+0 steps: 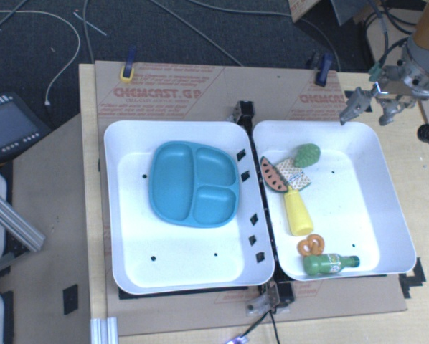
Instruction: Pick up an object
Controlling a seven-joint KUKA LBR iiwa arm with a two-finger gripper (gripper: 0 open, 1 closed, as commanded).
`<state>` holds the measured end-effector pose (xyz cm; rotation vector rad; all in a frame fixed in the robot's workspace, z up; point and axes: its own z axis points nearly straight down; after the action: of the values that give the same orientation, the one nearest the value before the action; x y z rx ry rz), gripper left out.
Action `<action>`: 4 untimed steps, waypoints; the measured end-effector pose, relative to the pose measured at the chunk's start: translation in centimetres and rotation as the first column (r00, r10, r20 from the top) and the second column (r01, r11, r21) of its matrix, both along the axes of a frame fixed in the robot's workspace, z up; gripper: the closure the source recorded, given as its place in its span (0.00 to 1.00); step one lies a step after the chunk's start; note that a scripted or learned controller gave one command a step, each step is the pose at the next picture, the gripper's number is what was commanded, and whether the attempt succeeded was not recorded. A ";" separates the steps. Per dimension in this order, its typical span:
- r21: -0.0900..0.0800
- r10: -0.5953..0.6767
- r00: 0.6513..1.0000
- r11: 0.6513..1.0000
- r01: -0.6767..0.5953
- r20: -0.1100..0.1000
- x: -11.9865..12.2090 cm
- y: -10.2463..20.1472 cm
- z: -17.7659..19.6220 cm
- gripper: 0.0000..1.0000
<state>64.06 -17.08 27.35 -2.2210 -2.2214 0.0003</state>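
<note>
At the upper right of the frame the gripper [367, 110] hangs over the far rim of the right bin [387, 192], its fingers [349, 110] seemingly spread apart with nothing between them, though the view is coarse. Lower in that bin lie a watermelon slice [273, 174], green ball [307, 154], yellow bottle [298, 212], pretzel [310, 246] and green bottle [328, 264]. A blue divided plate [194, 183] sits in the left bin [128, 228].

Arm [421, 38] at top right: pale grey rounded housing w/ an orange band at the frame's upper edge. Below it a metal wrist section, silver-grey, w/ small teal-green fittings on its left side. Dark cables loop beside it. Gripper [369, 110]: two thin grey metal fingers [352, 109], angular, w/ dark joints.
</note>
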 end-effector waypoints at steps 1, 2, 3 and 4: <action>0.002 0.000 1.000 1.000 0.000 -0.006 -1.1 0.2 -5.3 0.00; 0.001 0.000 1.000 1.000 0.000 -0.005 -1.5 0.3 -9.6 0.00; 0.001 0.001 1.000 1.000 -0.001 -0.006 -0.5 0.3 -15.2 0.00; 0.000 0.002 1.000 1.000 -0.002 0.002 -0.4 0.3 -13.6 1.00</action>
<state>63.71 -16.82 13.76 -2.2202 -2.2241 -0.0028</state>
